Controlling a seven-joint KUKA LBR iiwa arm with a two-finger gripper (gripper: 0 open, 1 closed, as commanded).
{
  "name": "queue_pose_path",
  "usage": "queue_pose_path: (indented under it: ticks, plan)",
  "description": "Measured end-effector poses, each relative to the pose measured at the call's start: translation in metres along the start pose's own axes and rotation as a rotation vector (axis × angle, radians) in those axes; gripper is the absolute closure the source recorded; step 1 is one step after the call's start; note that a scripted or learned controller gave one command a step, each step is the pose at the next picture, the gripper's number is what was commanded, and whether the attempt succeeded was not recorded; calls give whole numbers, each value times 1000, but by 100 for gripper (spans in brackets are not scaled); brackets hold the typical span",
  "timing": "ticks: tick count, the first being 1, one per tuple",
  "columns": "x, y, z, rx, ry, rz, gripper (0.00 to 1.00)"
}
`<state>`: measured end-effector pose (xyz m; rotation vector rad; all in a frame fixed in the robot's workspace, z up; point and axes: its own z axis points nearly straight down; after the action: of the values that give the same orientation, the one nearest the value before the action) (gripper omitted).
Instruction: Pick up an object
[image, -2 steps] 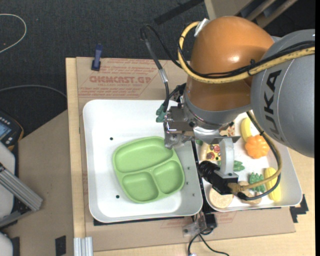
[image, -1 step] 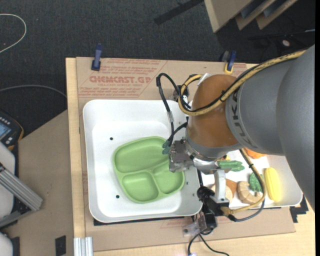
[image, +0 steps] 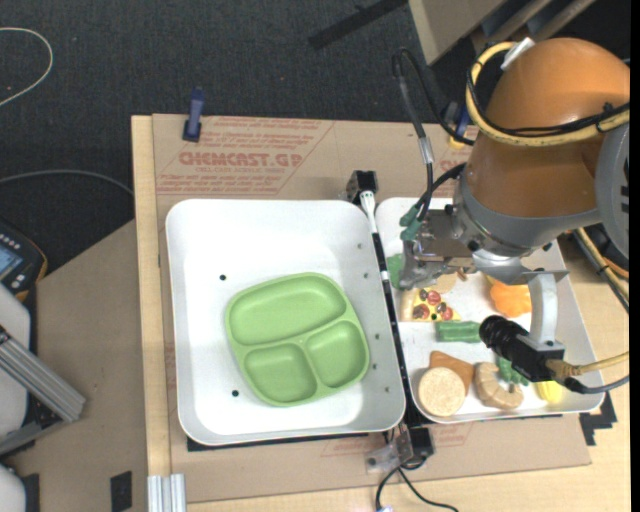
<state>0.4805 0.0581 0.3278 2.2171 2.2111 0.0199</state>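
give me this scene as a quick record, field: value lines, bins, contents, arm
left bin: white, holds a green divided plate
plate: three compartments, lying flat
right bin: white, holds small toy food items
items seen: round tan slice, orange piece, green stick
arm: grey with orange band, over the right bin
gripper: low over the right bin's far left part
grasp: cannot tell

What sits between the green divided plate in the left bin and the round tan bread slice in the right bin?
In the camera view, between the green divided plate and the round tan bread slice lie bare white bin floor and the two bins' adjoining rims.
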Motion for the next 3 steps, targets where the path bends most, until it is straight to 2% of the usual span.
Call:
queue_pose_path:
  ticks: [1,2,3]
  plan:
    - [100,-3,25,18,1,-13,100]
    - [114,2,-213,-4,6,-7,100]
    - [71,-2,-54,33,-8,4,100]
